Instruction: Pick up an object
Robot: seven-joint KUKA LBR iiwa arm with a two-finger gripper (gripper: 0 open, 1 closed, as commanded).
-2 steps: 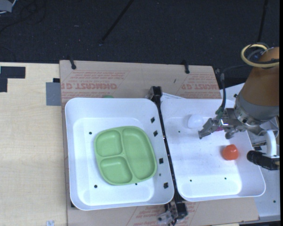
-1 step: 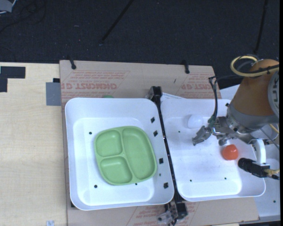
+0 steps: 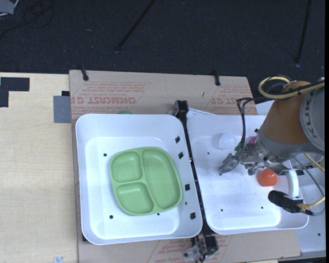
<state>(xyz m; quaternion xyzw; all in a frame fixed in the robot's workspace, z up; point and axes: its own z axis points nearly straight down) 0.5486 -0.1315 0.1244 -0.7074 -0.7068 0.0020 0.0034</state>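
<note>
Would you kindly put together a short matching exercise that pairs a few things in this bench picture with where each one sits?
Things:
1. green divided plate
2. orange object
3. claw
4. cardboard sheet

Places:
A. right bin, beside the arm's wrist
B. beneath both bins
C. middle of the left bin
D. over the right bin's floor, left of the orange object

Pairs: 1-C, 2-A, 3-D, 4-B

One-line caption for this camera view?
Grey arm's gripper over right white bin; green three-compartment plate in left bin.
</note>
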